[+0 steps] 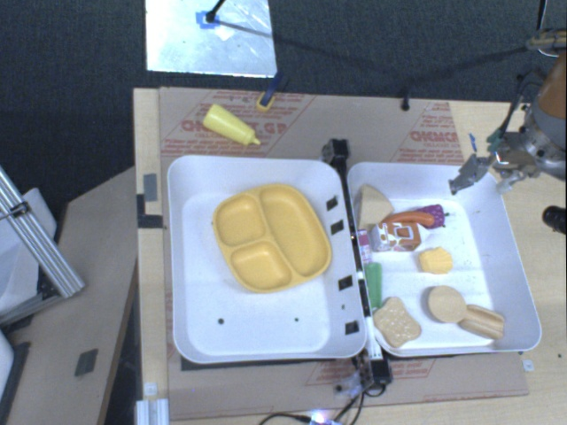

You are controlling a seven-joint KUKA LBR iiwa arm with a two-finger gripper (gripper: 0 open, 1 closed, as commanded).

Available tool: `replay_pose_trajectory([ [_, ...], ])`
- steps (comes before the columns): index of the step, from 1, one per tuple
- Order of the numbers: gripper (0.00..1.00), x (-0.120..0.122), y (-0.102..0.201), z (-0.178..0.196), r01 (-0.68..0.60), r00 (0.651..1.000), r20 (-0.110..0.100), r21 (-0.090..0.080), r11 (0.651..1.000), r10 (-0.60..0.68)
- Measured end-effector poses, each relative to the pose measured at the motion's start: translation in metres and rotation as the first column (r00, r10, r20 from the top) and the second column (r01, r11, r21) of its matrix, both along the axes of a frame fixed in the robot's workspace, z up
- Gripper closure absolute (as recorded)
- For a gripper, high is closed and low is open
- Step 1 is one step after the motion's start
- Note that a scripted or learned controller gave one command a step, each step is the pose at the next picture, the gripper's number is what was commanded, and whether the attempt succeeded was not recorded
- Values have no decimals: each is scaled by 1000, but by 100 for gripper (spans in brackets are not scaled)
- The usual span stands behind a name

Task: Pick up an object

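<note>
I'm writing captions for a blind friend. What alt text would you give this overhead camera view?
A robot arm's end effector hovers over the upper right corner of the right white bin, which holds small toy foods, including a carrot and a cracker. The left white bin holds a yellow divided tray, and a yellow bottle lies on the bench behind it.

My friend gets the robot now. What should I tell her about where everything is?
Gripper: hovering over the right bin's far right corner, nothing between its fingers.
Right bin holds: carrot, yellow cube, bread slice, round tan disc, a small box and other toy food.
Left bin holds the yellow divided plate.
A yellow bottle lies on the bench behind the bins.
Done: nothing picked.
Left: lower, grab one thing, lift it.
</note>
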State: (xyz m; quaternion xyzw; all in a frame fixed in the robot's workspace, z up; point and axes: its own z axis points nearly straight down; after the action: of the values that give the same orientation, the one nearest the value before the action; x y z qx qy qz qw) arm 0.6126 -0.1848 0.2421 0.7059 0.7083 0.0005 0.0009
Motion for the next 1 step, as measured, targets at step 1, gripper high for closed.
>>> replay_pose_trajectory([
  [1,0,-3,4,-43,1,1000,-3,1,1000,-1],
])
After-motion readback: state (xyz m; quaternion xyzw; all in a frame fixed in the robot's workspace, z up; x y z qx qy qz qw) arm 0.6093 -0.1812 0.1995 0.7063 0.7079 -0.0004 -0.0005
